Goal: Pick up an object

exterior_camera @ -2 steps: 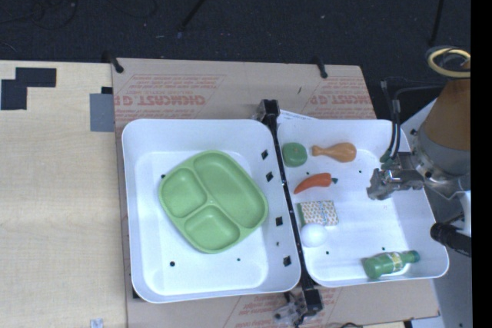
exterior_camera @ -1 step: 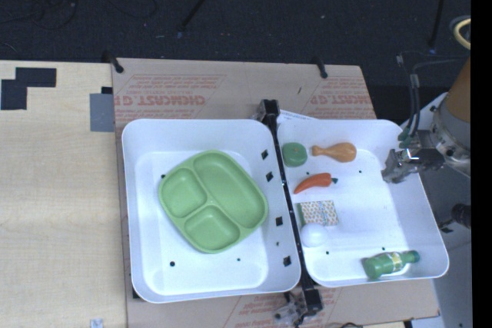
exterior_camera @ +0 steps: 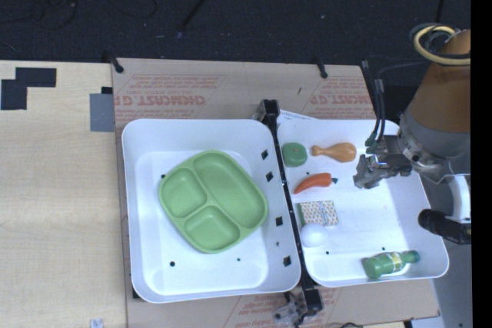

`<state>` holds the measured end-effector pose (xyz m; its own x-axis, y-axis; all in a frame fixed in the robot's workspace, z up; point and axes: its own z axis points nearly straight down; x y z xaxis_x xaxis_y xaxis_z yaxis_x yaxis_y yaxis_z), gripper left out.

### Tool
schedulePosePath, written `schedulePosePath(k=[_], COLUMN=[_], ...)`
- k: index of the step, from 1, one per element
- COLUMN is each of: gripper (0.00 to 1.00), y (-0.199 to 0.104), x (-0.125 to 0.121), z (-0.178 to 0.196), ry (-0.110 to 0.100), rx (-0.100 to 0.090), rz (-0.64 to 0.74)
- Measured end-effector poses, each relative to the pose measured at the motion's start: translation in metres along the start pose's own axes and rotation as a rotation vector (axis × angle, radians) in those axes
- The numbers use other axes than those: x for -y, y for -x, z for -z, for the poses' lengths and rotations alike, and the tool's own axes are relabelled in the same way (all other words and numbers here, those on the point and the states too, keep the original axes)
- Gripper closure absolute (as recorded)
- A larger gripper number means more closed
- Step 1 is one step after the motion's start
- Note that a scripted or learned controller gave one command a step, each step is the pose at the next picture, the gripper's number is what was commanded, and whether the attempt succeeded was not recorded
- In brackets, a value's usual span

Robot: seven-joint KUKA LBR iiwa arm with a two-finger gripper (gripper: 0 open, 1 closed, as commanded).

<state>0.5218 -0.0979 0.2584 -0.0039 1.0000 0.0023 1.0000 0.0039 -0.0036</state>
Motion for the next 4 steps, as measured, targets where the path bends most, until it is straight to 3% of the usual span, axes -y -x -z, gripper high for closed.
schedulePosePath(k=[1, 4], gripper=[1.0, 1.0], y=[-0.051, -0.203], x=[0.0, -0.031], z=[-0.001, -0.044], ry=[0.0, 0.0], rx=[0.0, 0.002], rz=[0.0, 0.001])
